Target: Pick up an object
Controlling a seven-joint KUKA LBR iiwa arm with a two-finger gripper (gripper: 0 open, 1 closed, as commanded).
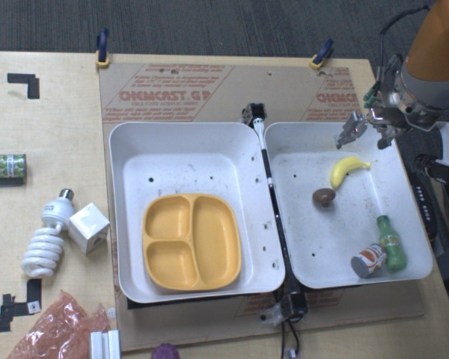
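Lying on a slant, banana [347,170] points its stem upper-right, below the empty, parted claw [368,132]

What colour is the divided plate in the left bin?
The plate is yellow-orange, seen in the camera view.

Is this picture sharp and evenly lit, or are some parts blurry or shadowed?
Camera view: even, soft light; the banana and the green bottle cast only faint shadows on the right bin; the gripper looks slightly blurred, the yellow tray crisp.
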